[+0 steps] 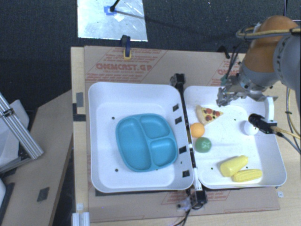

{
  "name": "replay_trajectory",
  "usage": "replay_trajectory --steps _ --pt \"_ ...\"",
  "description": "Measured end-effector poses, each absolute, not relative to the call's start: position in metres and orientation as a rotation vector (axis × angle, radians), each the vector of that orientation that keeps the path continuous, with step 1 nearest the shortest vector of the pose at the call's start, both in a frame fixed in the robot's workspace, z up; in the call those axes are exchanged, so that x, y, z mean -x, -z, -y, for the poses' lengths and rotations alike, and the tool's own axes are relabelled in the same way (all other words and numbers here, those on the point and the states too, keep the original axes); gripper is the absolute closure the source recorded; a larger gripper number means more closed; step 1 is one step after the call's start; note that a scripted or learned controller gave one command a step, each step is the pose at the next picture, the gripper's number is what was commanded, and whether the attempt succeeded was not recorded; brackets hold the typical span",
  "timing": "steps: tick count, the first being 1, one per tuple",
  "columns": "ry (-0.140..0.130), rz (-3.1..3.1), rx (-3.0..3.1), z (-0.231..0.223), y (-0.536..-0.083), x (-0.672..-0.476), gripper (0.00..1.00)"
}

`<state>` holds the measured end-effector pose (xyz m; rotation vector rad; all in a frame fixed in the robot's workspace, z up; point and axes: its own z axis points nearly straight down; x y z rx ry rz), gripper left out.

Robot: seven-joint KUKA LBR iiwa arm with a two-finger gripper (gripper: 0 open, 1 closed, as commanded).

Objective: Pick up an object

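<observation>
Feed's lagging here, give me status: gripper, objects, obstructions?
Gripper above right bin, far end. Pizza slice nearest, beside it. Orange ball, green ball, two yellow pieces loose.

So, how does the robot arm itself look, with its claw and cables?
The arm is grey, rounded and thick, with an orange band above the wrist. Thin dark and yellowish cables loop over that band. The claw is a small, dark grey metal piece. A white part with a black tip juts out nearby.
</observation>
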<state>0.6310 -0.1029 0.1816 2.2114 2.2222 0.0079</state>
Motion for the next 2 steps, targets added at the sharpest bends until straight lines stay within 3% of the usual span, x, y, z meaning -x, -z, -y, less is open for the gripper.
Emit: replay_trajectory --steps 1,2 --pt "-0.007 -2.223 -2.211 0.103 -0.236 -0.633 1.00" --pt "-0.005 -2.232 -2.210 0.046 -0.226 -0.636 1.00"
